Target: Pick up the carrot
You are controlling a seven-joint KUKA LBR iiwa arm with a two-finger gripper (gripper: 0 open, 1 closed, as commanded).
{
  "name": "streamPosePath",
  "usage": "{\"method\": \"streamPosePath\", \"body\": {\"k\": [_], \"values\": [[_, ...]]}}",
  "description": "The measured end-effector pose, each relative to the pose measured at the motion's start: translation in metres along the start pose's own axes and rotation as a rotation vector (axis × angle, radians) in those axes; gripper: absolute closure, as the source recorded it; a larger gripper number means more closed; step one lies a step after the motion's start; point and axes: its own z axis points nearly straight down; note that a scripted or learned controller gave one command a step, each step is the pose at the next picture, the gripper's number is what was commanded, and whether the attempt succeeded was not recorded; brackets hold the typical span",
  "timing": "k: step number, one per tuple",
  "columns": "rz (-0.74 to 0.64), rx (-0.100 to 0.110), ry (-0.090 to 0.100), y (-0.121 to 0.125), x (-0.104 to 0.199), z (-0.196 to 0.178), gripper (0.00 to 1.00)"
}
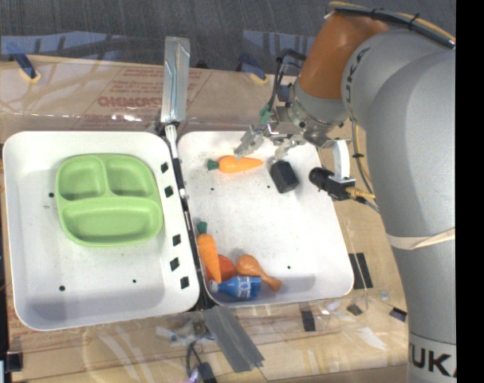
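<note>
A small orange carrot (237, 164) with a green stub at its left end lies flat in the far part of the right bin (321, 238). My gripper (265, 145) hangs just above and slightly to the right of it, open, with nothing between its fingers. Its left finger (248, 143) ends close over the carrot's right end. A second, larger carrot (208, 258) lies along the right bin's left wall near the front.
A small black block (283, 176) sits right of the far carrot, under the gripper. An orange drumstick-shaped toy (256, 268), a red piece (226, 267) and a blue bottle (240, 287) crowd the front-left corner. The left bin (26, 238) holds a green divided plate (108, 199).
</note>
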Motion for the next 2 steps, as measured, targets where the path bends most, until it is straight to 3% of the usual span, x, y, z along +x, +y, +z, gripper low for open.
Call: {"method": "streamPosePath", "body": {"k": [1, 2], "values": [[0.370, 0.003, 0.001, 0.000, 0.014, 0.087, 0.00], [0.065, -0.004, -0.001, 0.000, -0.022, 0.085, 0.00]]}}
